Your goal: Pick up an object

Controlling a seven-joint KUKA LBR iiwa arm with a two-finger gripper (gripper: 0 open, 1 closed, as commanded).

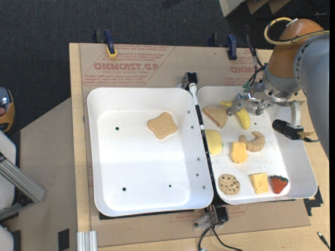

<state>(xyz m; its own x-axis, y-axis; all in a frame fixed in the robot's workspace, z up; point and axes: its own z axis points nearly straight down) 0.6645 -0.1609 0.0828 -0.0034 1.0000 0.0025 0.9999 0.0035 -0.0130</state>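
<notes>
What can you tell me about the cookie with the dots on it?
The cookie is a small round disc, tan, with dark specks like chocolate chips scattered over its top. It looks like a toy. It lies flat near the front left corner of the right bin, close to the wall between the two bins. A yellow cheese block sits to its right with a gap between them. Nothing touches the cookie but the bin floor.

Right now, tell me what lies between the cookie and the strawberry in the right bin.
In the camera view, a cheese wedge lies between the cookie and the strawberry.
</notes>
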